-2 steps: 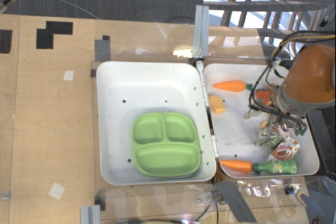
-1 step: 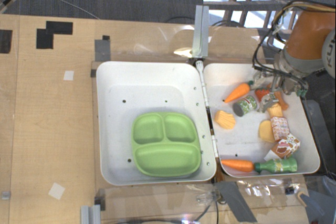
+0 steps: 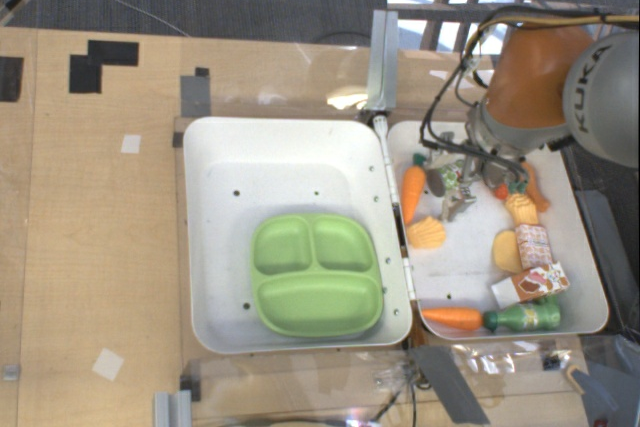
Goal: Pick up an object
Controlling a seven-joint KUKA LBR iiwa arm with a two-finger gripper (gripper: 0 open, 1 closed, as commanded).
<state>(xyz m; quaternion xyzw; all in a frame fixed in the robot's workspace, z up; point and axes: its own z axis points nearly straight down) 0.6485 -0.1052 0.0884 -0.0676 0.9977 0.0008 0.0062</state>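
Observation:
My gripper [image 3: 458,203] hangs low over the upper middle of the right bin [image 3: 590,310], under the orange wrist band. An upright orange carrot [image 3: 411,194] lies just to its left, and a yellow corn-like piece [image 3: 427,233] sits just below and left of it. A small green and grey item [image 3: 451,177] lies against the gripper's upper left side. A yellow ridged toy [image 3: 520,208] and an orange piece [image 3: 538,193] lie to its right. Nothing visibly sits in the gripper.
The lower part of the right bin holds a second carrot [image 3: 450,319], a green bottle [image 3: 523,318], a small carton [image 3: 531,284], a wrapped snack [image 3: 532,245] and a yellow lump [image 3: 506,253]. The left bin [image 3: 215,155] bears a green divided plate [image 3: 317,273].

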